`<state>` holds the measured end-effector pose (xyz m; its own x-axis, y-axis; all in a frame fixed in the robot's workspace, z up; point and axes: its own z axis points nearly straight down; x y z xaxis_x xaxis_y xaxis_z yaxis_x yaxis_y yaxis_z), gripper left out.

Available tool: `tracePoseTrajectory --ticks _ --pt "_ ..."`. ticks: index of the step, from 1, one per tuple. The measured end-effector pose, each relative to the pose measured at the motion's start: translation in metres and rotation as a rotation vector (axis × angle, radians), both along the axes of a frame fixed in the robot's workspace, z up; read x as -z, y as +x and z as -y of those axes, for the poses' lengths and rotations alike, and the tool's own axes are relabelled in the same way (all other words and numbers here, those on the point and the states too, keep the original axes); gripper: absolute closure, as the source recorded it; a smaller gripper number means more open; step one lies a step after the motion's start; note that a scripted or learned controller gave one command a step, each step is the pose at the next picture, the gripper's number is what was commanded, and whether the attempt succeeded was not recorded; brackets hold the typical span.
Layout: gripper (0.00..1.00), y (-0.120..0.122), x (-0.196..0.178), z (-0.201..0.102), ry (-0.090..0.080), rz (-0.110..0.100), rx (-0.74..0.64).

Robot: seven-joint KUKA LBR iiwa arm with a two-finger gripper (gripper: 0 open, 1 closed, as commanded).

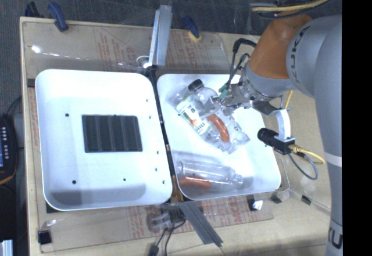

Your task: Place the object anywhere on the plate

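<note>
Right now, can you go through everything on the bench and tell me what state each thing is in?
Left bin: holds a dark rectangular plate.
Plate: flat, nothing on it.
Right bin: holds clear bottles.
Upper bottle: lying tilted, dark cap toward the bin's far edge, label showing.
Lower bottle: lying on its side along the near wall.
Orange object: lying among the upper bottles.
Pincer: low over the upper bottles; grip unclear.

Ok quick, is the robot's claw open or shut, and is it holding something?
Gripper: cannot be told. It sits low in the right bin, right at the clear plastic bottle, and the fingers are too hard to make out.
</note>
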<state>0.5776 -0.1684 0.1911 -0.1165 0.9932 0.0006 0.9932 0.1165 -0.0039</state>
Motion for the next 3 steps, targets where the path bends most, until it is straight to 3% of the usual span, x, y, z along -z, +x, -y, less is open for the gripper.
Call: tracePoseTrajectory --ticks 1,2,3 --pt "1.0 -0.013 -0.021 -0.076 0.001 -0.002 -0.169" --pt "1.0 -0.014 -0.03 -0.075 0.002 -0.006 -0.171" --pt "1.0 -0.036 -0.029 -0.132 0.001 -0.003 -0.315"
